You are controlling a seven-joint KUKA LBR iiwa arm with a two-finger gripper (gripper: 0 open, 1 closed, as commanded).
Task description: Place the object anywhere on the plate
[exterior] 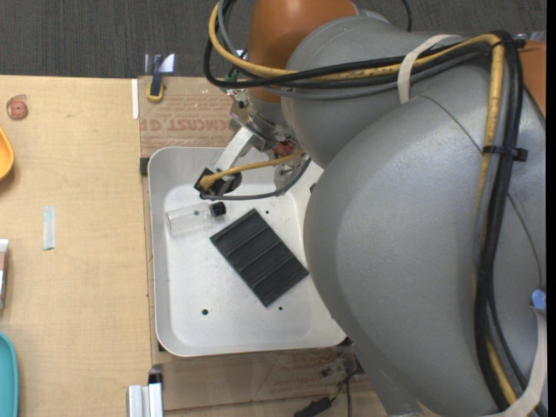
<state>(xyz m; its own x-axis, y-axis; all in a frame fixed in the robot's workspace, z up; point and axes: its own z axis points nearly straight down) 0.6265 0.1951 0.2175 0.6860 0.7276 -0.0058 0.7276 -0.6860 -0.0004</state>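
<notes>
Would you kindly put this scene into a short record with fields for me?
bin: white, shallow, on a wooden bench
slab: dark, ribbed, rectangular, lying flat and askew mid-bin
clear piece: small, on the bin floor up-left of the slab, apart from it
arm: grey, covering the bin's right side
task state: clear piece not on the slab

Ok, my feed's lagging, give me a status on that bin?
Gripper low over bin, upper left. Clear piece beside it, on the floor. Dark ribbed slab close by, to its right.
</notes>
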